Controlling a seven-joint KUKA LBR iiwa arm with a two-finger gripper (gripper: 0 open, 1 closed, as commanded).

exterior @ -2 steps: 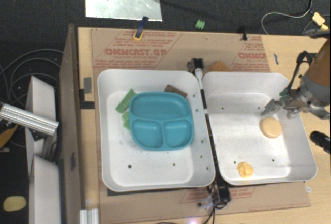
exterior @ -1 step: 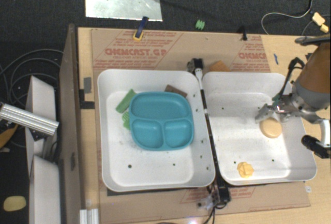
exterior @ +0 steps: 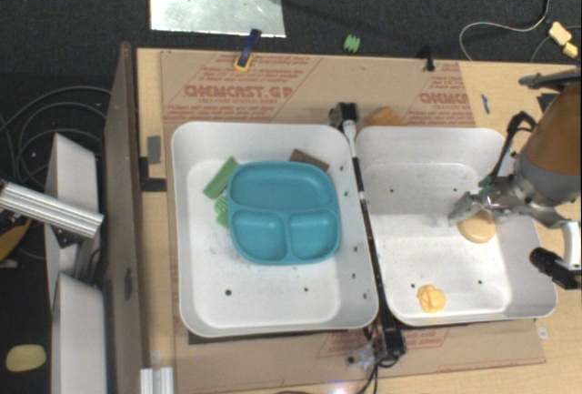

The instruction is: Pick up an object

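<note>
The jaws [exterior: 473,206] are positioned low in the right bin [exterior: 400,156], at the upper left edge of a pale tan rounded object [exterior: 477,229]. Whether they stand wide or narrow cannot be told, since the metal parts are small and partly merged with the object's outline. No object is seen between them, so no hold is claimed. The step in hand is judged to be the approach to a grasp on the tan object, which rests on the bin floor touching or just beside the tool tip.

For the next move, closure around the object is judged necessary, followed by a straight lift. A rounded shape of this kind is likely to roll or slip if it is caught off-centre.

Nearer the front wall of the same bin, well apart from the jaws, a small yellow lump [exterior: 432,298] is seen.

In the left bin [exterior: 195,292], a blue divided tray [exterior: 280,210] is seated near the middle. Green pieces [exterior: 219,177] project from under its left edge, and a brown item [exterior: 309,159] projects from behind its far edge. Both bins are carried side by side on the surface [exterior: 273,87].
</note>
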